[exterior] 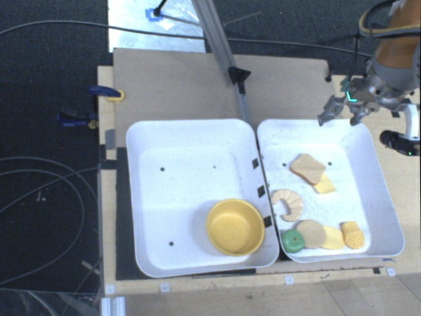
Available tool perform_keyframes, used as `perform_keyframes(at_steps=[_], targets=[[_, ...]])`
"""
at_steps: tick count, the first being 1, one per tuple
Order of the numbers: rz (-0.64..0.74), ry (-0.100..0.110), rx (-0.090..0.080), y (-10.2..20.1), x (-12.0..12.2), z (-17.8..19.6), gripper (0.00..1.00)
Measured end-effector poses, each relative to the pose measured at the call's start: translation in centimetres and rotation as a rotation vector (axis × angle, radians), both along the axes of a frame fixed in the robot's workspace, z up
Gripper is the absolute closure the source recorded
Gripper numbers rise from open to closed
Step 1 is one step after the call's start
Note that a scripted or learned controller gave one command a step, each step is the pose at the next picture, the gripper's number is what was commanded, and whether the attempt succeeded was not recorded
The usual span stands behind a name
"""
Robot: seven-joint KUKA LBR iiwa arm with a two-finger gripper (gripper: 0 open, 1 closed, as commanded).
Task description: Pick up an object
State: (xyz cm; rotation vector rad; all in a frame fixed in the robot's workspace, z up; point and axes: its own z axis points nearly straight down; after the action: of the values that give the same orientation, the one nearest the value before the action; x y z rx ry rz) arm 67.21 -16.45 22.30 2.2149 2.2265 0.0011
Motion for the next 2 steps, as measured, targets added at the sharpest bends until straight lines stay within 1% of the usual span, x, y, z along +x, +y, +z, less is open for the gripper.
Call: perform_keyframes(at_steps=[1,2], targets=[[0.000,-0.001,0.000,0.0,0.0,0.0,0.00],[-0.004,0.004,0.000,-0.3,-0.9,-5.4,0.00]])
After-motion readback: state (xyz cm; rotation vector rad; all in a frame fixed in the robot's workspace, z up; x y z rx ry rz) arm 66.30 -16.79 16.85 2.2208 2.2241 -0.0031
